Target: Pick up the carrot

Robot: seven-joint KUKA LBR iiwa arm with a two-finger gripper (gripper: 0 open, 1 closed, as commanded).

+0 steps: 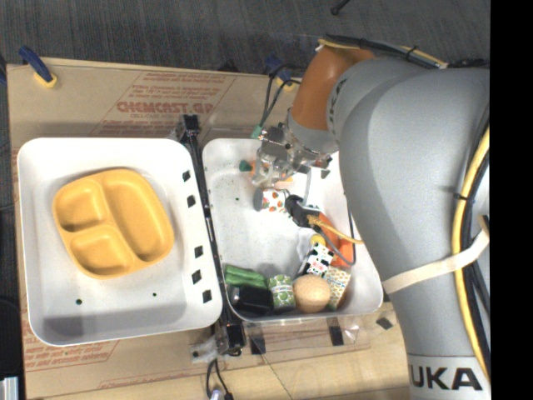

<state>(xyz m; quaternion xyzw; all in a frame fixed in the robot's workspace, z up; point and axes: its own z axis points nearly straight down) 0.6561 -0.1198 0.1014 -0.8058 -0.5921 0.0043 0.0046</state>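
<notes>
One carrot (336, 235) sits loose in the right bin (250, 244), about 4 o'clock from the gripper (273, 169). Can't tell if that's open. Approach step, I'd say; next it needs to move over and descend.

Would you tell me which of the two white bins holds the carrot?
The view's right bin, with the carrot against its right wall; the other bin holds a yellow divided tray.

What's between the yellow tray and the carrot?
In the camera view: the two bins' adjoining walls, then bare floor of the right bin up to the carrot.
</notes>
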